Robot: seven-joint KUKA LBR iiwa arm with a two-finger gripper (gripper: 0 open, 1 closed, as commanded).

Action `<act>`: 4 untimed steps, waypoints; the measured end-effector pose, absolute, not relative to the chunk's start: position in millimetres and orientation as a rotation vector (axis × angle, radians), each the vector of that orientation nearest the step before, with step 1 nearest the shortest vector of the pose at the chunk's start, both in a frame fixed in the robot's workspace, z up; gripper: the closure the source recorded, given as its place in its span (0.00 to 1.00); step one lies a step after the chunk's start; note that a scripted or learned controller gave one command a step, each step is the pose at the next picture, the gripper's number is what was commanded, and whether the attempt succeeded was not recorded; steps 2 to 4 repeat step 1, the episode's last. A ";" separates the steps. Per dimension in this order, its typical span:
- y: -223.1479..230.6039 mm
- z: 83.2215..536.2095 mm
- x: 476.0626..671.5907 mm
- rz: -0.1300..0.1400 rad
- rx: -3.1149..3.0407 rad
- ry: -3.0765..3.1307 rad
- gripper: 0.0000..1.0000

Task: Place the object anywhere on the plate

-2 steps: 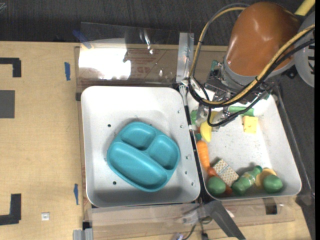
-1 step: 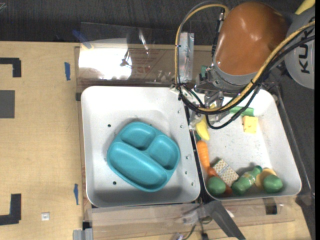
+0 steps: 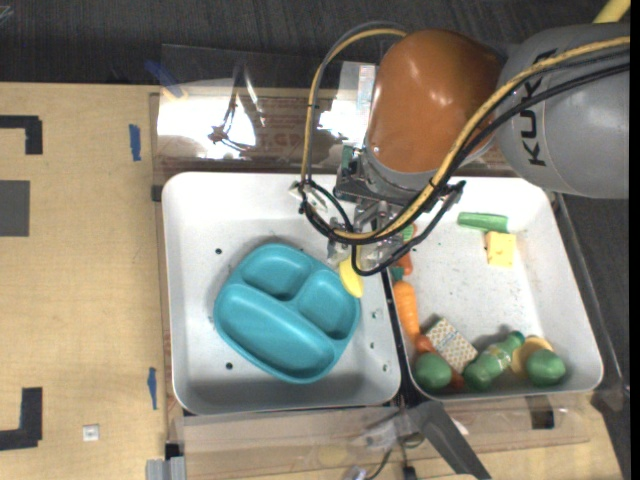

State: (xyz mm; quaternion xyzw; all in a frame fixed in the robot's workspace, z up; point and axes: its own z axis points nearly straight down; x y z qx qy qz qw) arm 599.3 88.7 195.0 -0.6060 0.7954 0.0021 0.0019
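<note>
Yellow object (image 3: pixel 351 280): small, rounded, glossy, possibly a toy lemon or banana end; too much is covered for me to name it. It sits at the right rim of the plate (image 3: pixel 285 313), just under the wrist, touching or overlapping the rim. I cannot tell whether it rests on the plate or hangs just above it.

Gripper (image 3: pixel 365 260): buried under black and yellow cables, directly over the yellow piece. I cannot tell whether the fingers are open or closed, nor whether the object is between them. I judge this as the delivery step, with the arm posed above the plate's edge for a drop.

Plate: teal, three compartments, lying at a slant in the left bin (image 3: pixel 190 268). It is the target, so anywhere inside its rim counts. The object sits at the very edge, so it risks rolling off toward the wall between the bins.

Right bin (image 3: pixel 565 298): holds the spare stock. Carrot (image 3: pixel 405 306) lies along the dividing wall; green pieces (image 3: pixel 490 365) cluster along the near side with a patterned block (image 3: pixel 452 344). A green stick (image 3: pixel 483 222) and yellow block (image 3: pixel 500 249) lie farther back.

Bench (image 3: pixel 70 268): brown board with black corner marks and blue tape tabs.
</note>
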 end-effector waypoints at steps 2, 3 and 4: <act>86.7 196.7 600.4 0.001 -1.897 2.497 0.00; 86.7 196.7 600.4 0.001 -1.897 2.497 0.00; 86.7 196.7 600.4 0.001 -1.897 2.497 0.00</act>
